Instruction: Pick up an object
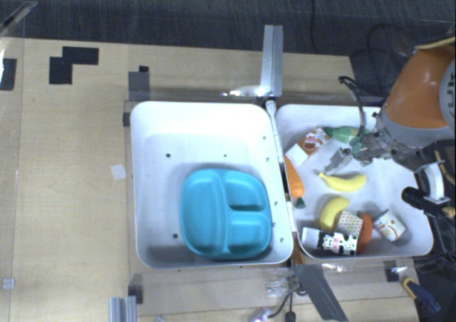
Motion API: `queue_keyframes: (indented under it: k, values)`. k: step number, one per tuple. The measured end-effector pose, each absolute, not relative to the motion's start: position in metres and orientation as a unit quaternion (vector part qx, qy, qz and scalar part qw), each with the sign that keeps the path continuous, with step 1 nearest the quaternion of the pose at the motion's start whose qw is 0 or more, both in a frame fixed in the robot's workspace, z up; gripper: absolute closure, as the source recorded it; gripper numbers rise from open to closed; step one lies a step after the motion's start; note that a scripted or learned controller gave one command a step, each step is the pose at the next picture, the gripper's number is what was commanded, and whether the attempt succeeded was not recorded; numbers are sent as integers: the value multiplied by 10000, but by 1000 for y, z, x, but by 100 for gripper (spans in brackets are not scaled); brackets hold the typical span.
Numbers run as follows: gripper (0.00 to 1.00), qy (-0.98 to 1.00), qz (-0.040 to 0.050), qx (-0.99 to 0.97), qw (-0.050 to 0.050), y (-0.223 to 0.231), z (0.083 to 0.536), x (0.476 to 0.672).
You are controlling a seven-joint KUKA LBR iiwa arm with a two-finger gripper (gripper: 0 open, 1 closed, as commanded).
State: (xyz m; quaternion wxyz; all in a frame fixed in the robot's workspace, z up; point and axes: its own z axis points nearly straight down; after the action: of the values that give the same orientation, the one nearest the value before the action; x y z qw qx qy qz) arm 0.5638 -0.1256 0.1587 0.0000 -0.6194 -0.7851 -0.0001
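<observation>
At the front of the right bin [420, 246], a black-and-white carton [337, 242] lies against the near wall, a small white cup [390, 226] tipped beside it and a yellow lemon-like piece [333, 210] just behind. In the left bin [153, 139], a blue divided tray [226, 212] fills the near half, with bare white floor beyond it. Further back on the right, a banana [344, 182] lies across the middle and an orange carrot [294, 179] runs along the dividing wall. Just past the banana hangs the gripper [351, 151], its fingers parted and nothing between them, next to a green item [343, 134] and a small brown-and-white packet [312, 142]. Judging by this, the reach is under way and no grasp is made; the banana looks the handiest target, calling for a short descent and closure. Room is tight near the divider and crowded front wall, freer around the banana.
</observation>
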Motion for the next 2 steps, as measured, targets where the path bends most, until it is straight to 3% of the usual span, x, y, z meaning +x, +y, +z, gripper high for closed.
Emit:
queue_keyframes:
  k: [1,2]
  values:
    - [0,-7633,-36,-6460,-59,-146,90,561]
    - [100,-7639,-61,-6453,-78,-144,102,563]
